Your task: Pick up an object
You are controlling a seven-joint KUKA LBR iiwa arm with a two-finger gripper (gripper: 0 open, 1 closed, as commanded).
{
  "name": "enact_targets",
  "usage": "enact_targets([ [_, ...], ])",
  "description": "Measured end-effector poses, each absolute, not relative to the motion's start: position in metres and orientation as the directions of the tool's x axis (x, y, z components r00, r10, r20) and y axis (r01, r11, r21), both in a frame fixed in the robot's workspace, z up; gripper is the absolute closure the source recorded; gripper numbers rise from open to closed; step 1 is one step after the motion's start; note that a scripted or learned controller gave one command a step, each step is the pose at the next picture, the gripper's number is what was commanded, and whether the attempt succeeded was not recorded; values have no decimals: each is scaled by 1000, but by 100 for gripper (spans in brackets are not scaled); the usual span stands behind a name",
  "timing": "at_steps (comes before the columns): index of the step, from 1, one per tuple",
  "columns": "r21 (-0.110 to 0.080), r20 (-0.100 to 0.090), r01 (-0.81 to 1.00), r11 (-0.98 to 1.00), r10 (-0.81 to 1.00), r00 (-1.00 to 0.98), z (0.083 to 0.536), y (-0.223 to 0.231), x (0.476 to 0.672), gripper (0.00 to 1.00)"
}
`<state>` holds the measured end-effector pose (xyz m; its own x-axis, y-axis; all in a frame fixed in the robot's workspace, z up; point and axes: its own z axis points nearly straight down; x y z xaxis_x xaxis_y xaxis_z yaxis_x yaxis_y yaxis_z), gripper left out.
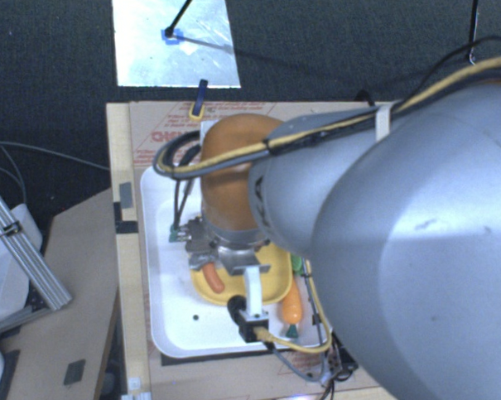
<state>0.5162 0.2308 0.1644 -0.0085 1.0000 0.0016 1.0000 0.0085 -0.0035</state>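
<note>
My gripper (230, 262) hangs under the orange wrist band, low over the left white bin (165, 240). Right beneath it lies a yellow dish-like thing (275, 278). A small red-orange sausage shape (212, 277) rests on the yellow thing's left edge, just left of the gripper. An orange carrot-like piece (291, 305) lies at the yellow thing's lower right, with a bit of green (297, 264) above it. The arm's grey body hides the right part of the bench.
A tiny dark speck (195, 317) sits on the bin floor near the front. The bin stands on a cardboard sheet (160, 128). A shiny foil square (173, 41) lies behind, and an aluminium frame (25, 255) stands at the left.
</note>
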Motion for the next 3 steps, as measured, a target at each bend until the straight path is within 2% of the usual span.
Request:
enact_targets([
  [1,16,11,1000,3,1000,-3,88,239,490,100],
  [2,17,5,1000,4,1000,-4,205,235,557,100],
  [3,2,0,1000,5,1000,-5,197,234,552,0],
])
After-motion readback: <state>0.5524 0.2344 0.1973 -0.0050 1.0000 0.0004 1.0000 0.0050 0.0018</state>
